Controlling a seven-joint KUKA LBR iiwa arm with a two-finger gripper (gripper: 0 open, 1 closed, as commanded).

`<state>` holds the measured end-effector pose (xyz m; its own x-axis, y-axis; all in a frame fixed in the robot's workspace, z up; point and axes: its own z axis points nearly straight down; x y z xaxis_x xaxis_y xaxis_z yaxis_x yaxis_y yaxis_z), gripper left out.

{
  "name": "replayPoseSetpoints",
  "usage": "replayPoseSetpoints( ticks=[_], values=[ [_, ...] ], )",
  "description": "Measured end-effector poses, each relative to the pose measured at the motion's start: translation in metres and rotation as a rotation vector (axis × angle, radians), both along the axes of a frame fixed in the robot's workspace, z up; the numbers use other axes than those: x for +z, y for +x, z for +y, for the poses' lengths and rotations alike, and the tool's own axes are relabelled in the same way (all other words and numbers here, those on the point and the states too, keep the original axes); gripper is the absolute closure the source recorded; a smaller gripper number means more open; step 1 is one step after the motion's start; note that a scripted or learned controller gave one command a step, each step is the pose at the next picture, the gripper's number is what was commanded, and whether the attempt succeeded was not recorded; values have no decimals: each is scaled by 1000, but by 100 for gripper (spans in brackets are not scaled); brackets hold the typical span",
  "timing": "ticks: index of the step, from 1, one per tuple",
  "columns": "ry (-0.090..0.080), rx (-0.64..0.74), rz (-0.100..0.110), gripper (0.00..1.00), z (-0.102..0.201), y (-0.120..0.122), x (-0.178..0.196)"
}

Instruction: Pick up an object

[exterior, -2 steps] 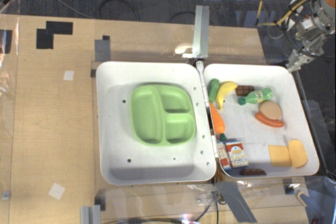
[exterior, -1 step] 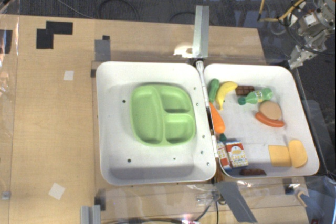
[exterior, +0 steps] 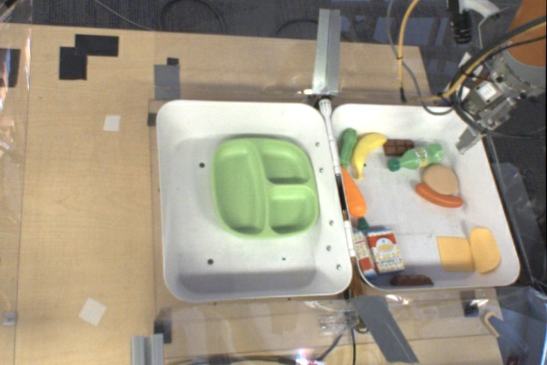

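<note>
While my gripper (exterior: 472, 137) hovers at the right bin's (exterior: 504, 209) two o'clock edge, its opening unclear, nothing is held.

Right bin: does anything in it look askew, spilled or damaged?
Nothing looks spilled or broken. The toy foods lie loosely scattered in the right bin; the carrot and a small carton are crowded against the divider wall. The gripper hovers at the far right rim.

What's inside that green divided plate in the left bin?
The green plate has three compartments, and all look bare: nothing lies in any of them. It rests on the floor of the left bin; whatever is beneath the plate is covered.
</note>
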<state>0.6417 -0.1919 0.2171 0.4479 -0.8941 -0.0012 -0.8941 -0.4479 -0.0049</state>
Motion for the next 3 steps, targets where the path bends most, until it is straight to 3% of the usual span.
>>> replayPoseSetpoints(
  ticks=[1,2,3],
  values=[
    [-1,-134,-9,100,-5,29,77],
    [0,328,1,100,12,-5,-13],
    [-6,351,-10,100,12,29,69]
  ],
)
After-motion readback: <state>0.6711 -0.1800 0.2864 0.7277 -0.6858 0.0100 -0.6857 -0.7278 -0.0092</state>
